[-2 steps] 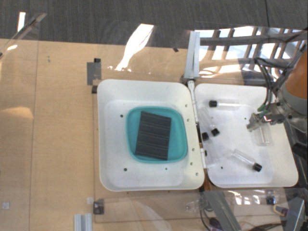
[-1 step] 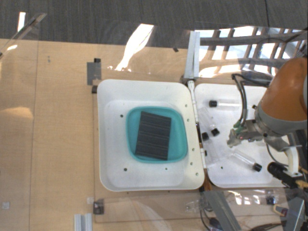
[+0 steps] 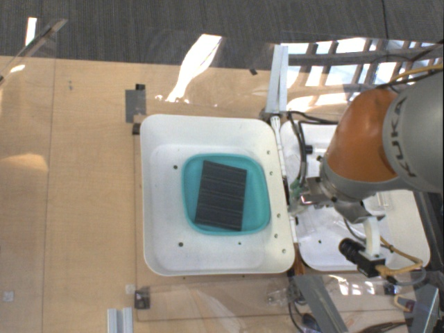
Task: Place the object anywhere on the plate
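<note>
1. Arm position. The grey arm (image 3: 416,130) is reaching in from the view's right and is hanging over the right-hand white bin (image 3: 326,252). Its orange band (image 3: 361,141) is sitting directly above the wrist and is covering most of the claw (image 3: 303,198) from the camera.

2. Claw state. The claw is pointing down at the inner edge of the right-hand bin, close to the seam between the two bins. The wrist is blocking the view, so it cannot be told whether the claw is open or closed. Nothing is showing in its grasp.

3. Task item. The object (image 3: 221,195), a dark ridged rectangular slab, is lying flat to the view's left of the claw, well apart from it. It is resting on the teal plate (image 3: 258,207), near the plate's middle, with its long side running slightly aslant.

4. Plate and bin. The plate is sitting in the recessed floor of the left-hand white bin (image 3: 163,234), which is lying just beside the claw on its left.

5. Surroundings. Both bins are standing on the wooden worktop (image 3: 69,200). Cables (image 3: 399,262) are trailing below and to the right of the claw.
</note>
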`<action>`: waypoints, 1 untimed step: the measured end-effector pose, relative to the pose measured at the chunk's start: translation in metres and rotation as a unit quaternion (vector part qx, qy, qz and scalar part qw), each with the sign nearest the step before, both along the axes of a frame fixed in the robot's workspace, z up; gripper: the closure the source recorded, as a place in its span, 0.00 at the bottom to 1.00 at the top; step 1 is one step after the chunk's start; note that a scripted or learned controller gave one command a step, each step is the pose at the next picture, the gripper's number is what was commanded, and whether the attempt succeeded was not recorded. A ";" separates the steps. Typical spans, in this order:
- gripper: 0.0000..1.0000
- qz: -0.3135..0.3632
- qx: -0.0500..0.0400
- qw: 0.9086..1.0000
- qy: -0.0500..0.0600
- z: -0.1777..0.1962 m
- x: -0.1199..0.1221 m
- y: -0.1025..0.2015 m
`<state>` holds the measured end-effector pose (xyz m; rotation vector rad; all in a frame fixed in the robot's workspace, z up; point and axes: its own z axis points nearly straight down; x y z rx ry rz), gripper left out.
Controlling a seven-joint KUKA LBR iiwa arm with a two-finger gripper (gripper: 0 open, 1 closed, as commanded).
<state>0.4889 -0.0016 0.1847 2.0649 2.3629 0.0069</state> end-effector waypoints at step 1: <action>1.00 0.036 0.000 0.999 0.000 0.007 0.010 0.083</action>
